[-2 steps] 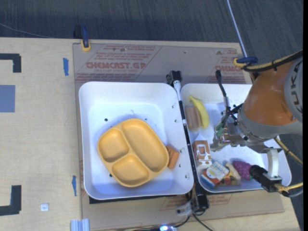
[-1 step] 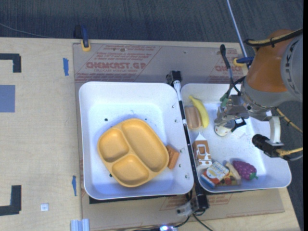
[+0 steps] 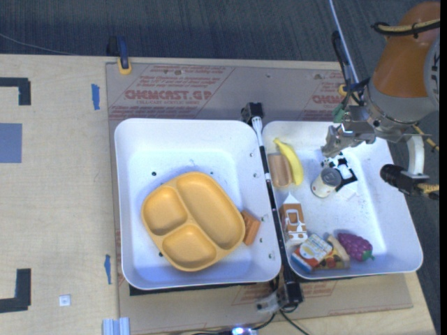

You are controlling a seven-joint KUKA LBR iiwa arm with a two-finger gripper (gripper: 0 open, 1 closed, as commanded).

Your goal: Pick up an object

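Note:
My gripper (image 3: 338, 171) hangs low over the upper middle of the right bin (image 3: 391, 222), reaching in from the right. Directly under and beside it lies a small round cream object (image 3: 321, 186), partly covered by the gripper's tip. A yellow banana (image 3: 290, 160) and a tan bun-like piece (image 3: 279, 171) lie to its left by the bin's wall. Lower in the same bin are a small orange-and-white carton (image 3: 293, 221), a colourful packet (image 3: 316, 251) and purple grapes (image 3: 355, 245).
The left bin (image 3: 140, 152) holds a yellow divided plate (image 3: 192, 219) with a small orange piece (image 3: 251, 229) at its right edge. A black bar (image 3: 264, 166) separates the two bins. The arm's orange band (image 3: 405, 54) stands over the right bin's far corner.

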